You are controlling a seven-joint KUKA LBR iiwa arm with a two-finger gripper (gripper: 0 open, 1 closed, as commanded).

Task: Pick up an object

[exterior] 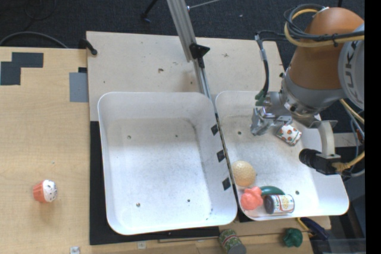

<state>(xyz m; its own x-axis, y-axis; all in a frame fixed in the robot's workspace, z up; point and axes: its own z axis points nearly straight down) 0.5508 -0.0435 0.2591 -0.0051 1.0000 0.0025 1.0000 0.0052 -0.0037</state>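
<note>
Locate the gripper (260, 125) over the right bin (333, 199), toward its far end. You cannot tell its finger state. A red-and-white object (289, 134) lies just beside the gripper; a tan ball (243, 172) lies nearer the bin's front.

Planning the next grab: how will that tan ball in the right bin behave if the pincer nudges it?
The tan ball looks round, so it will probably roll. It lies near the bin divider, which may stop it. Its dull surface suggests fair grip.
</note>
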